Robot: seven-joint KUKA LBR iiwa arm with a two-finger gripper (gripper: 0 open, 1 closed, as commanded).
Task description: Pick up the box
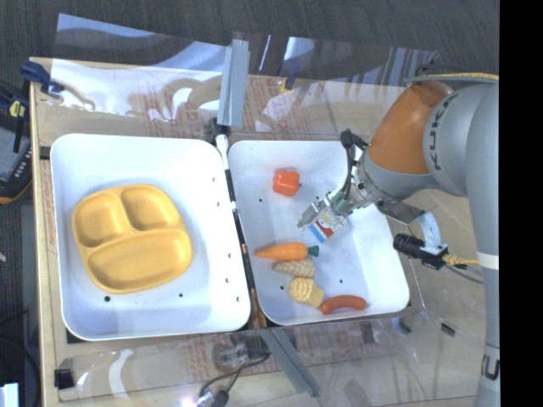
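Note:
The box (326, 228) is small, white with red and blue print, and sits tilted in the middle of the right bin (382, 265). My gripper (321, 217) comes down from the arm's orange-banded wrist (407, 134) and sits directly over the box, touching or nearly touching its upper edge. Part of the box is hidden by the gripper, and I cannot tell whether the box is resting on the bin floor or is raised off it.
In the right bin lie a red pepper (287, 181), a carrot (282, 251), two corn pieces (300, 280) and a sausage (343, 303). The left bin (68, 159) holds a yellow divided plate (132, 236). A ridge separates the two bins.

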